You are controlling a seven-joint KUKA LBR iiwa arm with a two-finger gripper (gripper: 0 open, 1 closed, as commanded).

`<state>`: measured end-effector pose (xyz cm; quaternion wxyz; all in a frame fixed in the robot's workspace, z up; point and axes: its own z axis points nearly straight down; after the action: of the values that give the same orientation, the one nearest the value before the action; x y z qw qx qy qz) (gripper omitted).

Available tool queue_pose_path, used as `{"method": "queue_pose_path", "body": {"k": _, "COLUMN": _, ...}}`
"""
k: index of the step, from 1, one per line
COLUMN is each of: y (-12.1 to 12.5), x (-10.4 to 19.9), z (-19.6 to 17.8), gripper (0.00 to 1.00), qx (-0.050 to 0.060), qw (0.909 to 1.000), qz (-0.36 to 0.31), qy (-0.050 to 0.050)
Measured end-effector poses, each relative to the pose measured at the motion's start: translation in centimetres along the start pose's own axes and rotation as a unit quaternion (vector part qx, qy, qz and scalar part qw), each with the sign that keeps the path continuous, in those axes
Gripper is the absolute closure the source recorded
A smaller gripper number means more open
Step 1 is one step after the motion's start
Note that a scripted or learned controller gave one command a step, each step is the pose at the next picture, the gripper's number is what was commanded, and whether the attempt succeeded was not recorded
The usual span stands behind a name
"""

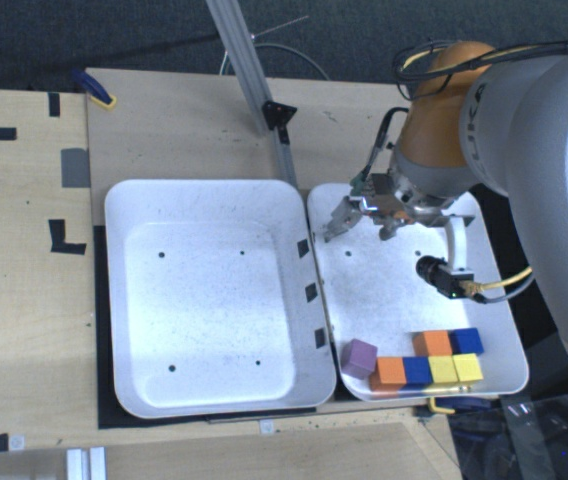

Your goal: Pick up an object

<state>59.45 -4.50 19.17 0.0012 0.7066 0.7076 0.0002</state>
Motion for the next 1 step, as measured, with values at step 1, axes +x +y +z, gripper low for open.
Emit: {"method": "queue_pose_path", "body": {"k": 1, "y": -1.78, "x": 1.95, "z": 0.0, "gripper": 0.0, "qx": 0.003, "qw": 1.0, "qz": 0.0, "qy": 0.0}}
